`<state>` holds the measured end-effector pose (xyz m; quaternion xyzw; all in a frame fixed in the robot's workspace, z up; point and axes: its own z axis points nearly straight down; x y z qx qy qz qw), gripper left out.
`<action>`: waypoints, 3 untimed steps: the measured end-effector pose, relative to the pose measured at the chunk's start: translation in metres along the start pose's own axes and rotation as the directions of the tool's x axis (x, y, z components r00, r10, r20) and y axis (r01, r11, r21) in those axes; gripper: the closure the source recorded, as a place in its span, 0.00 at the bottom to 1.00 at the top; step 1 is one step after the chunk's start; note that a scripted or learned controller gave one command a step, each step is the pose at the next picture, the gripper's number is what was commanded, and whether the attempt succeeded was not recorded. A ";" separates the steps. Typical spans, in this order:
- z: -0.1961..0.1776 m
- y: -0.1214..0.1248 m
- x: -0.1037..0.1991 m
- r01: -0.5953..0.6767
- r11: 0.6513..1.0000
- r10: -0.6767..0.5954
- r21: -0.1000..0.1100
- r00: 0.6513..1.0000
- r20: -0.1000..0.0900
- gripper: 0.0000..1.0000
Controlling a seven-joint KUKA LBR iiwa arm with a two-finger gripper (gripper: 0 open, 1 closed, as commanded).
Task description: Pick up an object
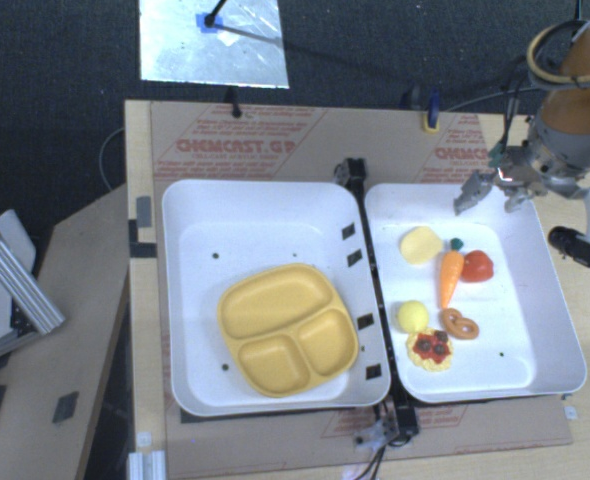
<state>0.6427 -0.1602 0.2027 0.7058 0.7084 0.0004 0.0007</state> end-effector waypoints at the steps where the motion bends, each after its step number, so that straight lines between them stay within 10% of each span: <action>1: 0.053 0.009 -0.005 0.000 1.000 0.000 0.003 1.000 0.000 0.00; 3: 0.114 0.012 -0.002 0.002 1.000 -0.002 -0.009 1.000 0.001 0.00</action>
